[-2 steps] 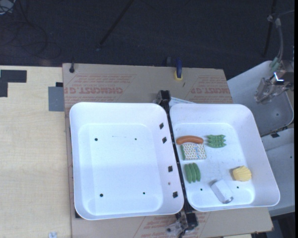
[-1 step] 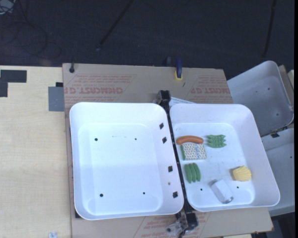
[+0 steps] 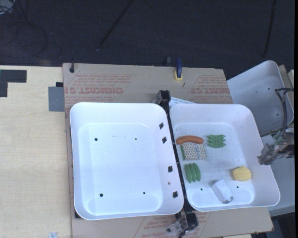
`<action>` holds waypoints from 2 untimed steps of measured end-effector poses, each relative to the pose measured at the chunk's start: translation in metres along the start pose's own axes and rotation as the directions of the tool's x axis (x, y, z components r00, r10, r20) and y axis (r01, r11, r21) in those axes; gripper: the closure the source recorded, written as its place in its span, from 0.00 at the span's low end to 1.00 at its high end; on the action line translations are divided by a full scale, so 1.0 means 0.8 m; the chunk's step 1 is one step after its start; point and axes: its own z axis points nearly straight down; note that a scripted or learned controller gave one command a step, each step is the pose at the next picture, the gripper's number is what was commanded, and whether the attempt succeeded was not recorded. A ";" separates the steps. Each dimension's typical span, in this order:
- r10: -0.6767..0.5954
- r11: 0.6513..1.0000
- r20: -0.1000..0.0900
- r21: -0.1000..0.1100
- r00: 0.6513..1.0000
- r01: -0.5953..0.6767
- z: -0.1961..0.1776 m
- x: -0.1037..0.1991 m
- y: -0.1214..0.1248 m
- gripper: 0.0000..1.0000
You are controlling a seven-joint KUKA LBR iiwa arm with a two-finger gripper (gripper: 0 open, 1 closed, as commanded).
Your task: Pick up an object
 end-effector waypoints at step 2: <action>0.000 1.000 0.007 -0.014 1.000 0.000 -0.097 -0.002 0.105 1.00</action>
